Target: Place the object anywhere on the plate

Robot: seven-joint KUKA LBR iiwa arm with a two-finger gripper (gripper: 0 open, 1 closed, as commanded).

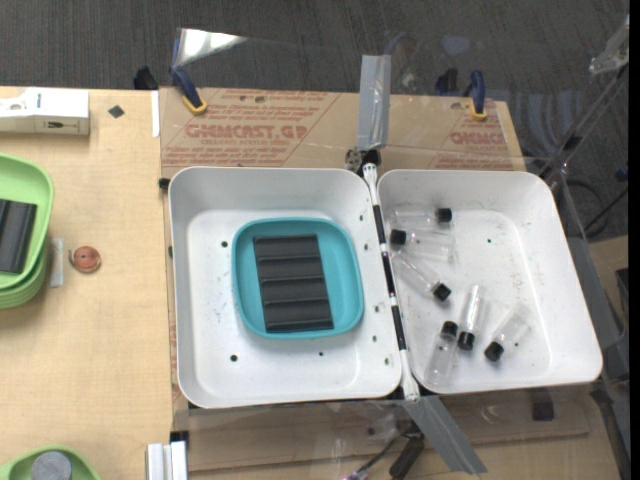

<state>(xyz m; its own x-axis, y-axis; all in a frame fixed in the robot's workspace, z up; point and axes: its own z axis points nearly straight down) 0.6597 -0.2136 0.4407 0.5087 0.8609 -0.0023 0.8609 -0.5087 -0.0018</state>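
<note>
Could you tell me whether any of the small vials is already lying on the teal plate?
No. The vials all lie in the right bin, while the teal plate holds a black ridged insert.

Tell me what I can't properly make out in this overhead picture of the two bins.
- Clear vials in the right bin: transparent against white, so an exact count is uncertain; mainly the black caps stand out.
- Green tray at the left edge: cut off by the frame.
- Black ribbed insert on the teal plate: what it is cannot be told.
</note>
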